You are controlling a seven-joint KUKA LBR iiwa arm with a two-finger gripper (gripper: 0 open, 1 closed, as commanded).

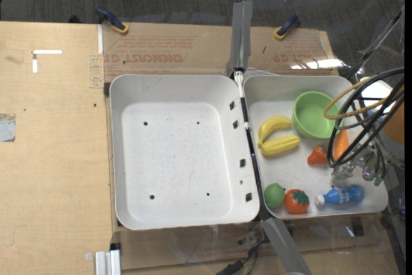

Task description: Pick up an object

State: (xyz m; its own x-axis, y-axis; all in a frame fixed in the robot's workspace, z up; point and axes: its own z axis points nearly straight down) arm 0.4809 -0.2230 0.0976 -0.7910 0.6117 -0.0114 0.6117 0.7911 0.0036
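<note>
Camera view: orange carrot [340, 143], slim, tapered, beside hand [351, 170]; hand state unclear.

Arm [393, 129] enters from right; end effector [353, 170] low, cables looped above.

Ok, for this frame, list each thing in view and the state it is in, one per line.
green bowl: upright, in right bin
bananas: lying flat, beside the bowl
carrot: partly behind cables
green fruit: resting by the tomato
tomato: resting, near edge
blue bottle: on its side
gripper: low over right bin, fingers unclear
</note>
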